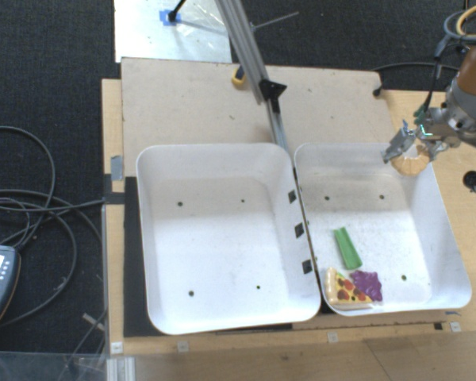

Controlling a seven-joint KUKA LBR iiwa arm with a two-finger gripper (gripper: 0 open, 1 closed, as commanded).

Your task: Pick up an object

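Above the right bin's point(440, 205) far corner, the gripper point(408, 151) apparently pinches a tan object point(412, 163), lifted clear of the green block point(347, 248).

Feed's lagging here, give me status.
Tool over right bin's far right corner, tan object at its tips. Green piece, pizza slice, purple grapes lie untouched.

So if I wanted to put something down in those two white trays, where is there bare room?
The left bin is bare floor, wall to wall. In the right bin the upper middle is free, between the divider and the gripper with a tan object at the far right rim. Its near end is crowded: green block, pizza slice and purple piece.
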